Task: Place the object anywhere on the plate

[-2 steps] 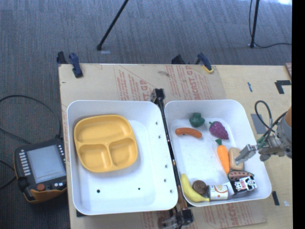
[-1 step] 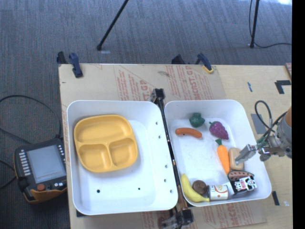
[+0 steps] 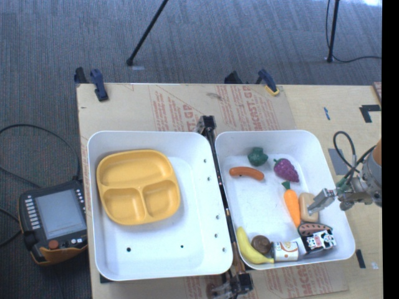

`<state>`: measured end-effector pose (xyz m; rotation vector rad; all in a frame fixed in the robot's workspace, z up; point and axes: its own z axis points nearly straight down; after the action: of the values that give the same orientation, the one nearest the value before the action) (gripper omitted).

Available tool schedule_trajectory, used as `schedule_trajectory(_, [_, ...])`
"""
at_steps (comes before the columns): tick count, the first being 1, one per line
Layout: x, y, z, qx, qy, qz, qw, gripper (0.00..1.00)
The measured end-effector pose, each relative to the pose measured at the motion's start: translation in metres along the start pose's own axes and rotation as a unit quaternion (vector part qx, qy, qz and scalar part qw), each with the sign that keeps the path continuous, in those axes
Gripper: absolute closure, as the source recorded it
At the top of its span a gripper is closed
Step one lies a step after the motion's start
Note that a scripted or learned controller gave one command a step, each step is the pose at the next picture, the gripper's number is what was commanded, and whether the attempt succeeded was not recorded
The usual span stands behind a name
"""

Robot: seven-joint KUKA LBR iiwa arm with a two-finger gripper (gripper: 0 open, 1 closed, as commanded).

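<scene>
The end effector (image 3: 319, 202) reaches in over the right edge of the right bin (image 3: 312, 143); whether it is open or closed cannot be determined. Directly beneath its tip lies a tan bread piece (image 3: 305, 205), with the carrot (image 3: 291, 207) just to its left. The grapes (image 3: 286, 169), sausage (image 3: 246, 173) and green vegetable (image 3: 257, 156) lie farther up and left. The banana (image 3: 251, 248) lies below-left. The yellow plate (image 3: 137, 185) sits well apart to the left, in the left bin (image 3: 156, 254) on the desk (image 3: 174, 101).
</scene>
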<state>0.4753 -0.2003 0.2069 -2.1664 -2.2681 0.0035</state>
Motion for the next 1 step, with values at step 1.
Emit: schedule_trajectory(1, [0.0,0.0,0.0,0.0,0.0,0.0,1.0,0.0])
